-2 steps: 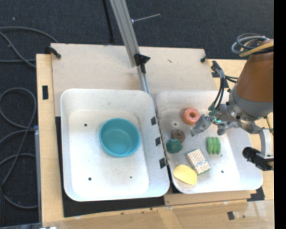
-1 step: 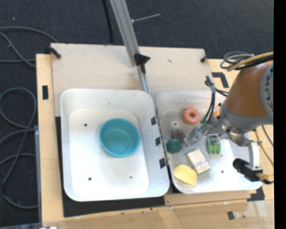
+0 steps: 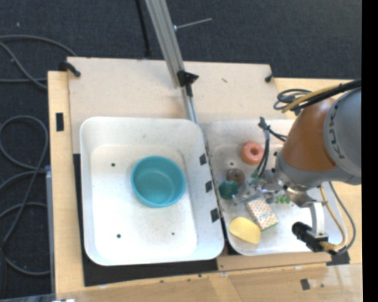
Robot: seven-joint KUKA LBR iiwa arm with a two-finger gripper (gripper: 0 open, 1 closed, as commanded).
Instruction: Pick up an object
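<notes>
The arm [image 3: 318,146] is being reached in over the right bin [image 3: 222,137], with its gripper [image 3: 259,189] being lowered among a tight cluster of small things; how that gripper is set cannot be told, since it is being hidden by the wrist and by clutter. Nothing is being seen as held, so the pick is judged as not yet made. The likeliest targets are being found just beside the tool: a dark green piece [image 3: 227,189] to its left, a small brownish piece [image 3: 234,175] above that, a patterned box [image 3: 263,214] just below, and a yellow lump [image 3: 245,229] near the bin's front edge. A pink ring [image 3: 252,151] is being left a little apart toward the back. In the left bin [image 3: 101,137] a teal bowl [image 3: 158,180] is being left well apart from the arm. For the step to be done well, one thing should be singled out, probably the green piece or the box, and the descent should be centred on it so that its neighbours are not being nudged or pinched together. The divider wall between the bins is near the green piece, so an approach square to it is being advised, with closure being made only once the piece is truly bracketed.
</notes>
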